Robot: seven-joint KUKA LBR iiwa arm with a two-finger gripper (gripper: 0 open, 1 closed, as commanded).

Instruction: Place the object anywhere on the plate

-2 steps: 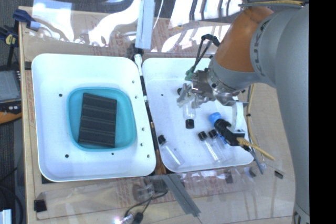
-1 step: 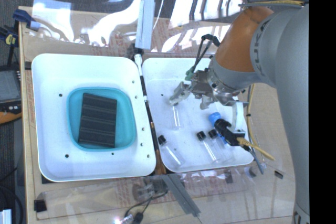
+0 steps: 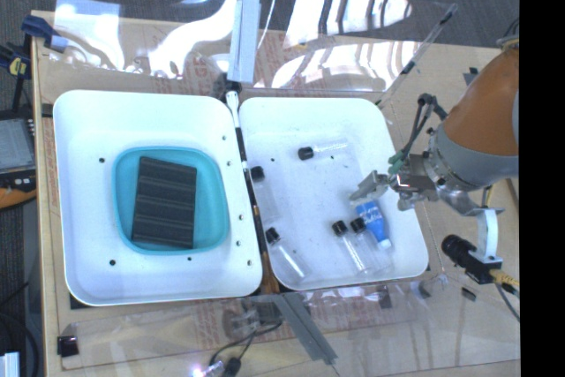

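Note:
A blue plate lies in the left bin. On it rests a dark ribbed rectangular block, lying flat. My gripper hangs over the right side of the right bin, far from the plate. Just below it lies a small tube with a blue label. Several clear vials with black caps are scattered in that bin, among them one near the back and one at the front left. I see nothing held by the gripper.
The grey and orange arm reaches in over the right bin's right wall. A clear plastic shield stands behind both bins. The raised rims of the two bins meet along the middle.

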